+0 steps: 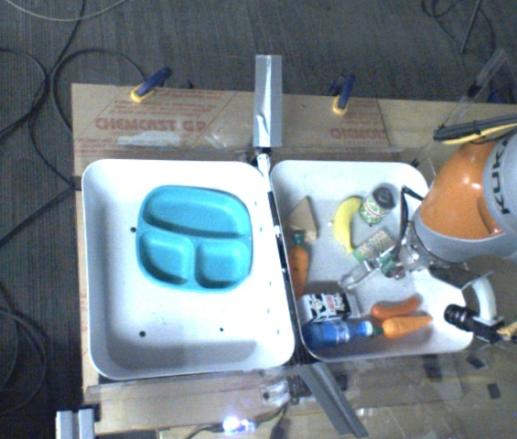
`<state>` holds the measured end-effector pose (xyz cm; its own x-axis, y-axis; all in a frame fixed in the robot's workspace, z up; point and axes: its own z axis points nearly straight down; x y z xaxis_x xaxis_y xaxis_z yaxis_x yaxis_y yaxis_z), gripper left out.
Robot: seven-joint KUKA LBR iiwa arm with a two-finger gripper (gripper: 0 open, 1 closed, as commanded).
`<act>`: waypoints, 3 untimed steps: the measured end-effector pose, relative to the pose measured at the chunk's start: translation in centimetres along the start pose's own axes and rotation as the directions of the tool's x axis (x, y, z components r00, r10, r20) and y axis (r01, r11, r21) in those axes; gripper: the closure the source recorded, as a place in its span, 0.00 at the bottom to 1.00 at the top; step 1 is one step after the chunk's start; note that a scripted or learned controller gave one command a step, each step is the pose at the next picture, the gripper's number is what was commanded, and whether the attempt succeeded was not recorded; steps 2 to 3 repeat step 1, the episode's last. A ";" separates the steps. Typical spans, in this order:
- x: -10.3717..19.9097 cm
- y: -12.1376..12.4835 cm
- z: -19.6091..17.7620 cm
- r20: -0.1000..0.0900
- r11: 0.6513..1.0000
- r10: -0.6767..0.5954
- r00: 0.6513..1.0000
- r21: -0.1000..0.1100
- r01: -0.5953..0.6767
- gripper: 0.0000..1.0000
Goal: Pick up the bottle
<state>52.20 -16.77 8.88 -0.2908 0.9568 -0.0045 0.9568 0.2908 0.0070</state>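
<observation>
End effector: the two-finger end effector [379, 262] sits low over the middle of the right bin, at the end of the grey arm with the orange band [467, 210]. How far it is open cannot be told from this view, and nothing can be made out in its grasp.
Task object: the blue plastic bottle with a pale label [339, 332] lies on its side against the near wall of the right white shallow bin [404, 173], apart from the end effector.
Beside the bottle: a small black-and-white carton [324, 305] lies just behind it; two orange carrot-shaped pieces [401, 317] lie just to its right.
Near the end effector: a yellow banana [344, 221] and a small green-labelled jar with a dark round cap [378, 204] lie just behind it.
Bin divider side: a tan wedge-shaped block [305, 215] and a further orange carrot [299, 265] lie along the left wall of the right bin.
Left bin: the left white shallow bin [112, 318] holds a turquoise three-compartment tray [196, 236].
Desk: the brown board desk [157, 126] carries both bins; two blue-and-yellow clamps [150, 83] grip its far edge.
</observation>
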 end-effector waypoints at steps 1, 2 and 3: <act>0.0 4.1 -14.1 -0.001 1.000 0.024 1.000 0.008 -0.024 0.00; 0.0 4.1 -14.1 -0.001 1.000 0.024 1.000 0.008 -0.024 0.00; 0.0 4.1 -14.1 -0.001 1.000 0.024 1.000 0.008 -0.024 0.00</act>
